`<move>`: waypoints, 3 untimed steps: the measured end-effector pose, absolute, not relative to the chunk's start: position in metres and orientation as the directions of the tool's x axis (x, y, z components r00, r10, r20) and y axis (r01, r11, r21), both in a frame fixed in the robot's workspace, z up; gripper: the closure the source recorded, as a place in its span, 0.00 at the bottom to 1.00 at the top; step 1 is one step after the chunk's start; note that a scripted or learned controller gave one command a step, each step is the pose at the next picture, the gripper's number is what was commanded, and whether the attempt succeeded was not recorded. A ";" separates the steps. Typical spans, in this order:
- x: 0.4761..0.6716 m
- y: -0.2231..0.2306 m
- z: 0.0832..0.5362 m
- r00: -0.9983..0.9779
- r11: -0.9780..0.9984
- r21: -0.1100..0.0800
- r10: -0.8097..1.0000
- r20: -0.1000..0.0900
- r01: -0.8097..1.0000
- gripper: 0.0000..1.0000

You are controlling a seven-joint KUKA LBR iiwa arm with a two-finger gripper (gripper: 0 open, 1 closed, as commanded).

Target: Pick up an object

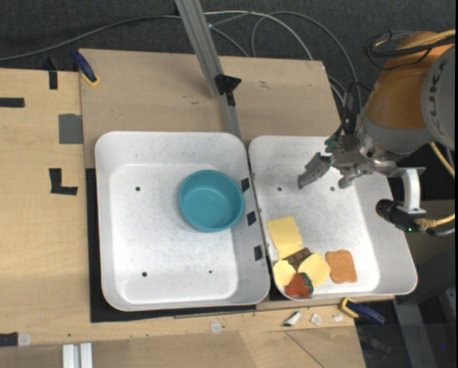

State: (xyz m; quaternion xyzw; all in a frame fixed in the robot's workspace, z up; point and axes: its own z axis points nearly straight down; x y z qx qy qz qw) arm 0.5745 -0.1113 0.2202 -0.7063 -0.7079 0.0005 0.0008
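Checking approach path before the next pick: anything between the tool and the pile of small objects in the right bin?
Nothing visible. The tool hangs over the far part of the right bin; bare bin floor lies between it and the yellow block, the nearest of the pile. The blue bowl sits in the left bin, off the path.

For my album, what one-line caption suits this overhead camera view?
Grey arm's end effector hovers over the right bin of small items; blue bowl sits in the left bin.
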 end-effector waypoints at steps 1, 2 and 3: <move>0.574 -0.111 0.220 -0.002 0.002 -0.002 1.000 0.000 1.000 0.00; 0.569 -0.105 0.158 -0.002 0.002 -0.008 1.000 0.001 1.000 0.00; 0.564 -0.105 0.094 -0.001 0.001 -0.010 1.000 0.001 1.000 0.00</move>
